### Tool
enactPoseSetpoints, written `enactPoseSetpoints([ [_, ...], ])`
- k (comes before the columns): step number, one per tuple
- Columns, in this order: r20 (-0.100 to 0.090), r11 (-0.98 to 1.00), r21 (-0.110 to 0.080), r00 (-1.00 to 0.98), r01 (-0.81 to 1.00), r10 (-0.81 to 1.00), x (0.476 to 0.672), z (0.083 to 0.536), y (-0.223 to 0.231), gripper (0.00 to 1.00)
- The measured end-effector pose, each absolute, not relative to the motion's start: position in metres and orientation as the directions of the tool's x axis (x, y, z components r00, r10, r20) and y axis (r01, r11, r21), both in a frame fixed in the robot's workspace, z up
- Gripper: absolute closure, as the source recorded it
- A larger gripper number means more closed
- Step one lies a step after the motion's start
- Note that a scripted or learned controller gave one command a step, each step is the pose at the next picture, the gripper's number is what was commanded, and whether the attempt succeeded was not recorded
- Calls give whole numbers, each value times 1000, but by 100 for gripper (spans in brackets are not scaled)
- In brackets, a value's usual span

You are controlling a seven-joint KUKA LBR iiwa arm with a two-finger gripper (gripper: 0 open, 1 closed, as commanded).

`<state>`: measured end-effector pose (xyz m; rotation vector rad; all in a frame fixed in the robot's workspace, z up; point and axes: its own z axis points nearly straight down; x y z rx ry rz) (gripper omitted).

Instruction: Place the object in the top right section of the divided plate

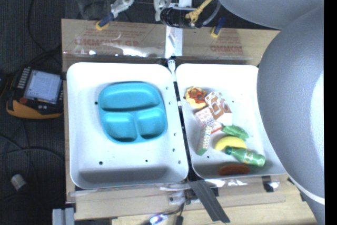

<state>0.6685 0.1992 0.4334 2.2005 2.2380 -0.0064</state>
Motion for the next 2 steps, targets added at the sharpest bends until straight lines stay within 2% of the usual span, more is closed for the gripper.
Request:
enactPoseSetpoints([
  [1, -4, -115, -2, 115, 993, 993, 626, 433, 178, 0],
  [2, -7, -49, -2, 49, 999, 999, 668, 365, 194, 0],
])
